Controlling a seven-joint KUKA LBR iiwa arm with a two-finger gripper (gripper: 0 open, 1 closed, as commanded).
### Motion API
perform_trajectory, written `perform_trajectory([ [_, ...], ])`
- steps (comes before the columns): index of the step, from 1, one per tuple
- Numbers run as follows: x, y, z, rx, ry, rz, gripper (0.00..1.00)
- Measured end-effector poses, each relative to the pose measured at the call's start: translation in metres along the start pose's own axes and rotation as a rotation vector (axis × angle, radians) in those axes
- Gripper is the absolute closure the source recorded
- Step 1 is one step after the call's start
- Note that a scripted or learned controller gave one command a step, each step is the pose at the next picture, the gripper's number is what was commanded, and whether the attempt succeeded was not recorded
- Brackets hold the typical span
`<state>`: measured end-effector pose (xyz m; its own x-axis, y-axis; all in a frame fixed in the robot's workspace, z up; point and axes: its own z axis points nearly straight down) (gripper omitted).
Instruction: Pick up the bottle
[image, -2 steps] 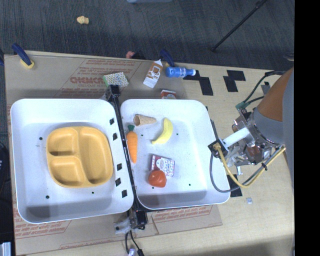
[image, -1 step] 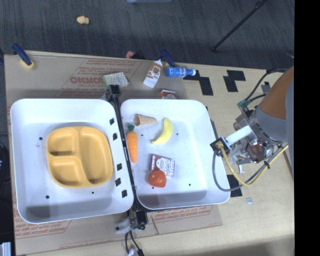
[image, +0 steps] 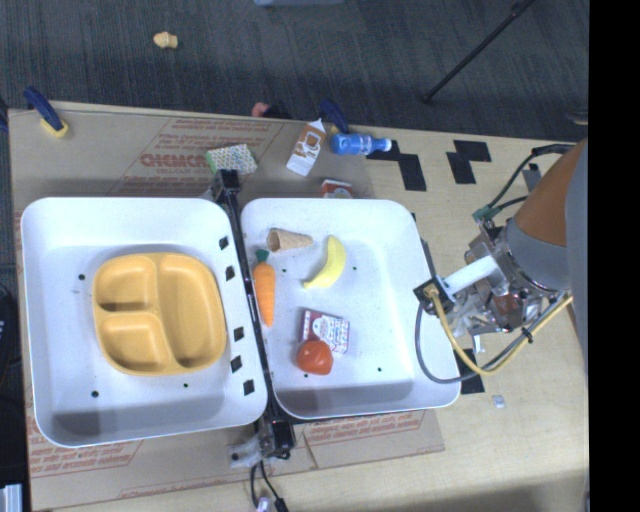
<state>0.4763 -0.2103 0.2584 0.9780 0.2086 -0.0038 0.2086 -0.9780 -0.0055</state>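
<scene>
Meanwhile, blue bottle (image: 359, 145) on the bench beyond the right bin (image: 400, 390); tool (image: 478, 318) alongside, jaw state perhaps unreadable.

The grey KUKA arm with its orange band (image: 545, 205) comes in from the right side of the camera view, and only its last section is visible. Below the band the wrist narrows into a cluster of metal fittings with a white block jutting toward the left. The two-finger gripper (image: 478, 318) hangs at the end of this cluster, pointing down and slightly left. A yellow cable (image: 440, 335) loops out beneath it, alongside thin black wires.
</scene>
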Motion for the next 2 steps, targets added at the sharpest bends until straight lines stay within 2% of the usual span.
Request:
perform_trajectory([
  [2,0.0007,-0.0012,-0.0194,0.008,-0.005,-0.018,1.00],
])
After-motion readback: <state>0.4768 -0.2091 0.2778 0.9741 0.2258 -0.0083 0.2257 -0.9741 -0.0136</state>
